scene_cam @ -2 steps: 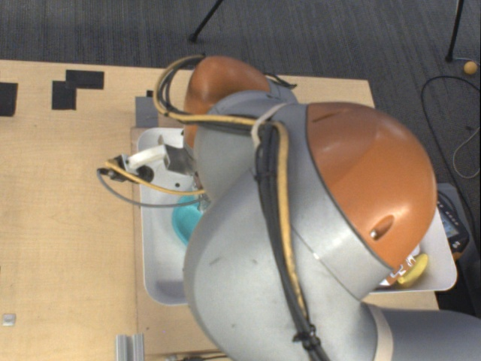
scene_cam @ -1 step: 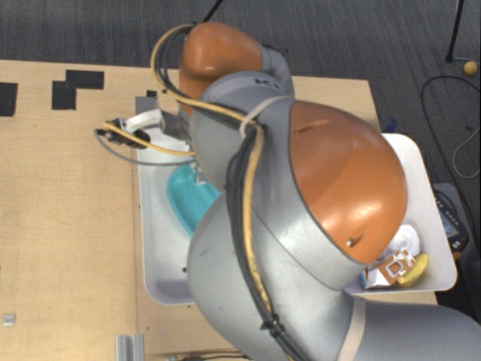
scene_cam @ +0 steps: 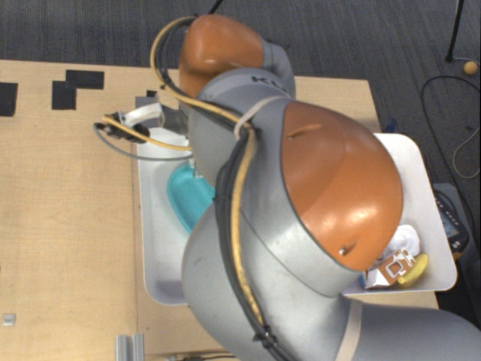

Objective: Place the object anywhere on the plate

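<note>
The arm's grey and orange body covers most of the two bins. A turquoise plate lies in the left bin, with only its left part showing past the arm. The wrist end of the arm reaches over the left bin's far edge near a white fitting, and the gripper itself is hidden behind the arm. At the right bin's near corner lie a yellow banana-like object, a white object and a small brown and white piece.
Cables loop from the wrist over the wooden bench left of the bin. Black markers sit on the bench at the far left. A dark carpeted floor lies beyond the bench.
</note>
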